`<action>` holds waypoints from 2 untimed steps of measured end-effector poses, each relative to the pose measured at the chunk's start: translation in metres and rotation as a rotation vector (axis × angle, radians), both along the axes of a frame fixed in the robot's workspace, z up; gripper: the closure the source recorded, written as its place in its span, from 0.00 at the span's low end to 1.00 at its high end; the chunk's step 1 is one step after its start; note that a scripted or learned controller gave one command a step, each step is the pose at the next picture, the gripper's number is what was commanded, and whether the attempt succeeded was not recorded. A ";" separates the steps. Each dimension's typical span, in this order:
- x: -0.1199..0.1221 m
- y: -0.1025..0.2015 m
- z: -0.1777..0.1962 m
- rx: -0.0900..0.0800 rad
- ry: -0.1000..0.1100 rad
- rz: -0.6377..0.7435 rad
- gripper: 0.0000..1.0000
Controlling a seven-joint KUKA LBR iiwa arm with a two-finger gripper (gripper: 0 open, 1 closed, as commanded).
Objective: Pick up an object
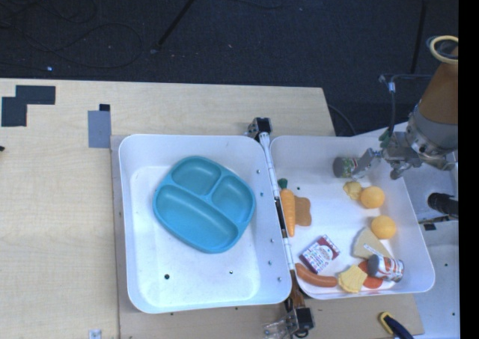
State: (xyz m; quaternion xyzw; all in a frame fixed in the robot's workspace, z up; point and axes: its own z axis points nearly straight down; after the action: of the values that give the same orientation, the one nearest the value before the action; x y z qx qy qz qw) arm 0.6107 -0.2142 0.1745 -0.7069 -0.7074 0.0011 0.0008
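White right bin point(419, 270), small dull grey-green can point(344, 166) beside the claw point(368, 159), grip state unclear.

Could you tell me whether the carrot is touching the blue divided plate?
Apart. The camera view shows the carrot lying in the right bin, while the blue divided plate sits in the left bin, with the bin walls between them.
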 end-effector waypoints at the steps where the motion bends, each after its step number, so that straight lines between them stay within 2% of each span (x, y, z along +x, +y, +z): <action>1: -0.065 0.001 -0.017 0.002 0.002 0.001 0.00; 2: -0.092 0.002 -0.084 0.003 0.001 0.000 0.00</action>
State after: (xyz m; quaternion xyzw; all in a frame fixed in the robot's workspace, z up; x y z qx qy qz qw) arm 0.5191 -0.2125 0.0905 -0.7068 -0.7074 0.0006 0.0021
